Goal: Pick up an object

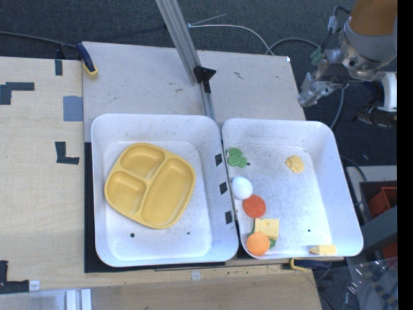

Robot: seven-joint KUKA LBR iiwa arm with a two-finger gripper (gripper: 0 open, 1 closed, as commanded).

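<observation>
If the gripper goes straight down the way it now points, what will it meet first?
Probably the bare bench top just beyond the right bin's far rim, not any food. The gripper hangs above and outside that bin; depth is unclear from this one slanted view.

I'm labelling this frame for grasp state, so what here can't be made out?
- Claw, camera view: small and blurred; open or shut is unclear.
- Arm: cut off by the top edge.
- Yellow block: the green piece under it is mostly covered.
- Yellow piece at the right bin corner: too small to identify.
</observation>
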